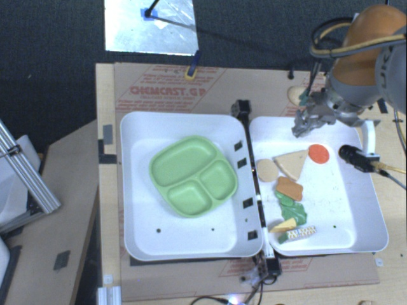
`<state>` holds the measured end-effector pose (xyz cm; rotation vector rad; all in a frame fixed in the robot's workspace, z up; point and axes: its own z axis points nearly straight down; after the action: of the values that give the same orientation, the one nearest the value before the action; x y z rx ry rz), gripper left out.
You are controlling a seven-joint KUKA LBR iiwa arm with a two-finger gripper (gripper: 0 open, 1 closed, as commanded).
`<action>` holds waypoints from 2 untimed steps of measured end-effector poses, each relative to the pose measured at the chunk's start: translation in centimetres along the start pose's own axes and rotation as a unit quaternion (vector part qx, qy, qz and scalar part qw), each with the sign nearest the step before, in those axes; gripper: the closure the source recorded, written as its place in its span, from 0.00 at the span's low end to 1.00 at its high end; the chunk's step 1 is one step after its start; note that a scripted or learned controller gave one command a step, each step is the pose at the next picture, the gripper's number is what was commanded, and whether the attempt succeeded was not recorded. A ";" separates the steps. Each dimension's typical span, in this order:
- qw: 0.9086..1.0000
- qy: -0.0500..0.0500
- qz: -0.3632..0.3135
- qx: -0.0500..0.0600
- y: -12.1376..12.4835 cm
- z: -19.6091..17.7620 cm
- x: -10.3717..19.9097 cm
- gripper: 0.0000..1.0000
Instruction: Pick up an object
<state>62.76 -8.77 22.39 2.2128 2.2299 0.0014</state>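
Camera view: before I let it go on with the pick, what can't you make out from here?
- Hand, over the right bin's far edge: too small and blurred to read its finger state or whether it carries anything.
- Arm: cut off by the frame's right edge.
- Small striped piece near the front of the right bin: too small to identify.
- Green pieces: overlapping, so their number is unclear.

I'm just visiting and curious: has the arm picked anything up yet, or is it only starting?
Nothing looks picked up yet. The grey two-finger gripper hangs above the right white bin, near its far edge. The round red disc, tan wedge and other small pieces lie in that bin. Descending, grasping and lifting are left.
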 end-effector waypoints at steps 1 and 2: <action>1.000 0.000 0.000 0.000 -0.4 0.8 5.2 1.00; 1.000 0.000 0.001 0.001 -2.2 -0.6 7.1 1.00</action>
<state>60.46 -1.65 23.02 2.2150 2.2291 0.0005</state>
